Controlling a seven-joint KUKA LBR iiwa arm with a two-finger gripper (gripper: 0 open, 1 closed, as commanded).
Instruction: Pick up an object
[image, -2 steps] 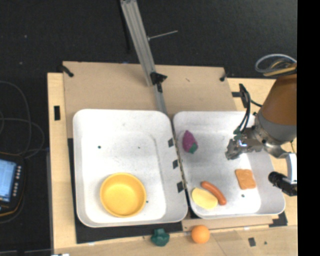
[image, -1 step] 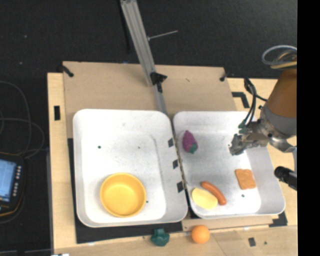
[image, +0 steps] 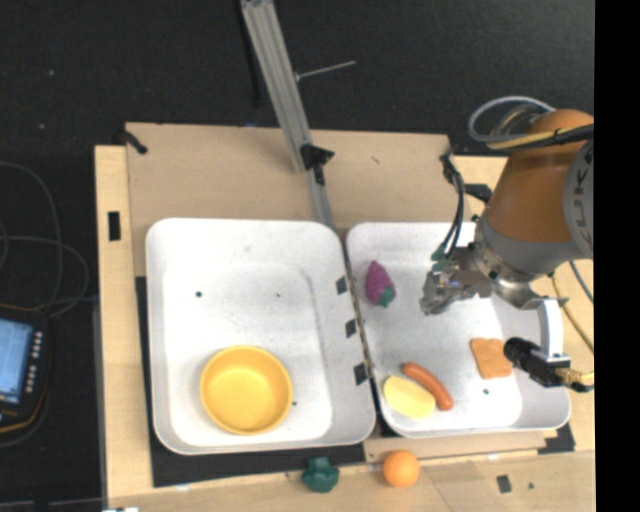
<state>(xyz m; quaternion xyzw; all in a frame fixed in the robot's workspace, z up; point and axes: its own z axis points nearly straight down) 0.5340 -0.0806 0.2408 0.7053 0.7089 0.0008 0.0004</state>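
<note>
Nearest the camera, an orange ball (image: 401, 468) and a small green toy (image: 320, 475) lay on the bench just outside the front rims of the two bins. Inside the right bin (image: 520, 415), a pale yellow piece (image: 408, 397) sat at the front edge, with a red sausage (image: 428, 385) touching its right side. To the right of the sausage lay an orange cracker-like square (image: 488, 357). In the left bin (image: 250, 250), a yellow bowl (image: 246, 389) rested near the front. Farther back in the right bin, a purple toy (image: 378, 283) lay close to the divider between the bins. The gripper (image: 437, 296) hung just right of the purple toy, apart from it, with nothing visible between its fingers; whether they were spread or pressed together could not be told.
</note>
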